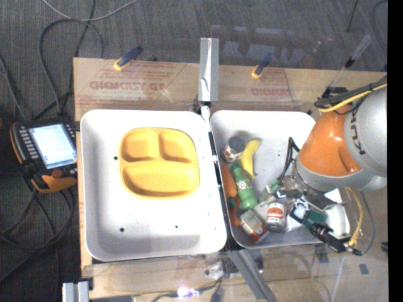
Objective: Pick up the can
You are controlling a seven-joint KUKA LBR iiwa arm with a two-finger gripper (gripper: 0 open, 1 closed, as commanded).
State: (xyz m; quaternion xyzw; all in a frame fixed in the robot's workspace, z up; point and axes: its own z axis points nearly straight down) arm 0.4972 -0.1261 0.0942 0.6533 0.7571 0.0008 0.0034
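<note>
The gripper point(284, 197) hangs low over the right bin point(302, 121); how wide it stands cannot be told. The can point(275, 214) sits just below it, nearly touching, upright with its long axis toward the camera, a green bottle point(243, 186) to its left.

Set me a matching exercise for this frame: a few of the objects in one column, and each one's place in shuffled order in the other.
Things:
1. yellow divided tray
2. banana
3. green bottle
4. can

Places:
A. near the front wall of the right bin, below the arm's wrist
B. alone in the left bin
C. lying lengthwise near the right bin's left side, below the banana
D. upper part of the right bin, curved, beside a round grey-topped item

Pairs: 1-B, 2-D, 3-C, 4-A
</note>
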